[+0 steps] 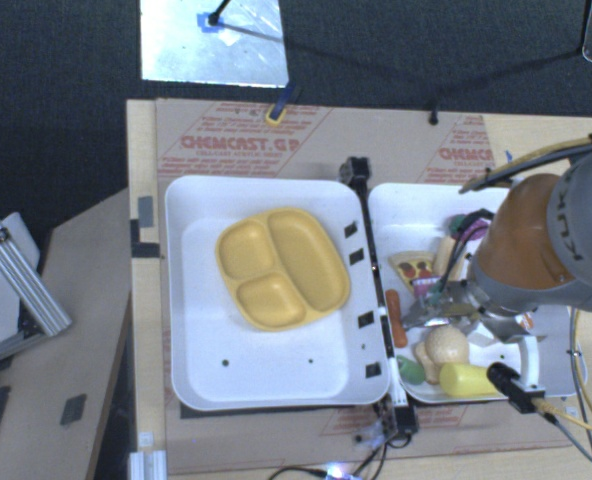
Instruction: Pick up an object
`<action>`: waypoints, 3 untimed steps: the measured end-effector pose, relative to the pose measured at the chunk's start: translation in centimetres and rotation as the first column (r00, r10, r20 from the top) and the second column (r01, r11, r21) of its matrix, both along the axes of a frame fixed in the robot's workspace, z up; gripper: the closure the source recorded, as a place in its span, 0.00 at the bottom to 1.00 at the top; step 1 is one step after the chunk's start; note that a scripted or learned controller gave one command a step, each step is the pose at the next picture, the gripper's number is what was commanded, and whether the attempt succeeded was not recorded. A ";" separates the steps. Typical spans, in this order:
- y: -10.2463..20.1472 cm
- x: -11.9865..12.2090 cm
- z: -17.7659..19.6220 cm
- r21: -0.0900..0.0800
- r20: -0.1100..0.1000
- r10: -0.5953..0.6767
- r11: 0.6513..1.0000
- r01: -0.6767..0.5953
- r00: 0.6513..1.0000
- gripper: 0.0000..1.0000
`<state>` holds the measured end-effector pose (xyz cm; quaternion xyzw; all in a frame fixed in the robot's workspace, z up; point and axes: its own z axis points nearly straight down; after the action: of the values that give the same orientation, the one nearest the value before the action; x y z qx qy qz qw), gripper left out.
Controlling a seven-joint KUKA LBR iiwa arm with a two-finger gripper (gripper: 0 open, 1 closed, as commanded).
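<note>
Plastic toy food fills the right bin (396, 203): a yellow lemon-shaped piece (466, 379) at the near edge, a pale round bun-like piece (444, 346) just beside it on the far side, a red strip (395, 318) along the left wall, a green bit (410, 371) in the near left corner, and a pizza-slice shape (414, 266) further back. These look light, hollow and rigid, so they should not crush, but their smooth rounded skins could slip out of a pinch; the lemon-shaped piece seems best taken across its narrow middle, the bun across its widest part. The tool (438, 303) sits low over the middle of this bin, just far of the bun, under the orange-banded wrist (521, 233). Whether it is spread or pressed together I cannot tell, nor whether it touches anything. The left bin (191, 298) carries a yellow divided tray (281, 266), well apart from the tool.
</note>
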<state>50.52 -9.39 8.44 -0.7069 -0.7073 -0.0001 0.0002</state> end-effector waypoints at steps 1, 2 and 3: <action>0.0 0.0 1.0 0.000 0.002 0.000 1.000 0.000 1.000 1.00; 1.0 0.4 6.0 -0.001 0.005 0.004 1.000 -0.004 1.000 1.00; 1.3 0.1 12.2 -0.001 0.007 0.004 1.000 -0.004 1.000 1.00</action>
<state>50.64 -8.11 20.67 -0.7054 -0.7088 -0.0020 -0.0026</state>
